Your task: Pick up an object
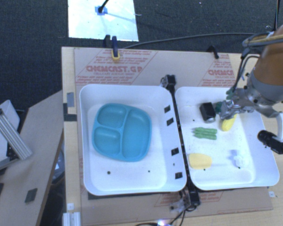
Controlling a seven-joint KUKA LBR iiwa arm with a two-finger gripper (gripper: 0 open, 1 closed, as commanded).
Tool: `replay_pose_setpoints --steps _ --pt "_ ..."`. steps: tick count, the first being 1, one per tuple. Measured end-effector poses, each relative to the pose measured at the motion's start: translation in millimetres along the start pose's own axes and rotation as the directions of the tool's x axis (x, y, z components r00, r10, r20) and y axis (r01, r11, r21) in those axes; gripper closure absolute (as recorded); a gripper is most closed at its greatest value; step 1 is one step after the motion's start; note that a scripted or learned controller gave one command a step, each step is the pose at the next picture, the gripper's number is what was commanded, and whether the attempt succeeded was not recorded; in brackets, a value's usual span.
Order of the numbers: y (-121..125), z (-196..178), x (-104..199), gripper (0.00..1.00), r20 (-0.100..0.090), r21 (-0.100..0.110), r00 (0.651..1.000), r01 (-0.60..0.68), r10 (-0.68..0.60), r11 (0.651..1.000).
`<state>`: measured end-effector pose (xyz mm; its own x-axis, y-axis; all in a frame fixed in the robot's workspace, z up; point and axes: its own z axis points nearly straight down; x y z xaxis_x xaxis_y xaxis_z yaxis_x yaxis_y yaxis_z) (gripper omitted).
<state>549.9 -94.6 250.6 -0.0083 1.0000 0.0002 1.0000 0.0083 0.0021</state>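
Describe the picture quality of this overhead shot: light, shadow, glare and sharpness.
Camera view: lighting is even and soft, with a faint shadow inside the left white bin beside the blue divided plate; the pale square sheet on the dark floor looks washed out; the small green, yellow and black items in the right bin are slightly soft, and the gripper is blurry.

At the frame's right edge we see our arm [273,74]: a rounded grey shell under an orange band, thin dark cables looping beside it, and a small metallic gripper [228,108].
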Motion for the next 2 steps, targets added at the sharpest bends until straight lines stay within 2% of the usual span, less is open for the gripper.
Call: replay_pose_setpoints --steps 2 --pt "37.5 11.8 117.7 1.00 -0.001 -0.001 1.000 0.002 -0.002 1.000"
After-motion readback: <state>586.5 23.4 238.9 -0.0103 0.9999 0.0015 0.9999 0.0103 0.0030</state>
